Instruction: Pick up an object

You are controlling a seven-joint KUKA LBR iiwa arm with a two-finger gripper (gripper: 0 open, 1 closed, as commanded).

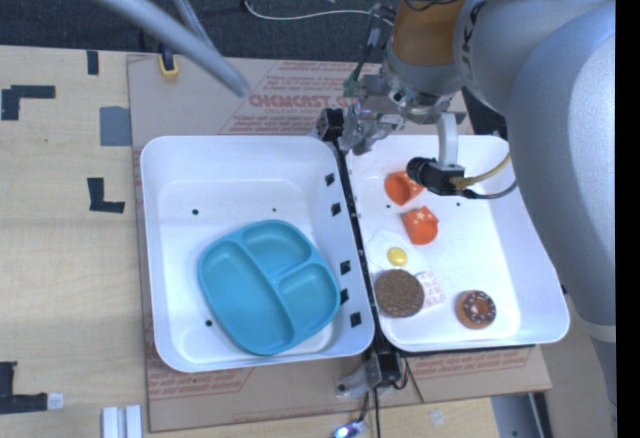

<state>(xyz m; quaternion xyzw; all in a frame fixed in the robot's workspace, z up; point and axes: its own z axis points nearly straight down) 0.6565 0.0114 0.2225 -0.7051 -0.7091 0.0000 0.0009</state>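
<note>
We judge the pick not yet made; the hand (pixel 362 131) hovers at the right bin's (pixel 520 226) far-left corner, its grip seemingly unreadable; the orange pieces (pixel 412 206) lie loose nearby.

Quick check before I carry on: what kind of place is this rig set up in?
Most likely a robotics lab test bench, not a real kitchen. Two white bins sit on taped-down cardboard, holding toy food like a donut and a blue divided plate, with loose cables behind.

Blue tray (pixel 268 284) in left bin (pixel 160 226), on cardboard (pixel 290 96).
</note>
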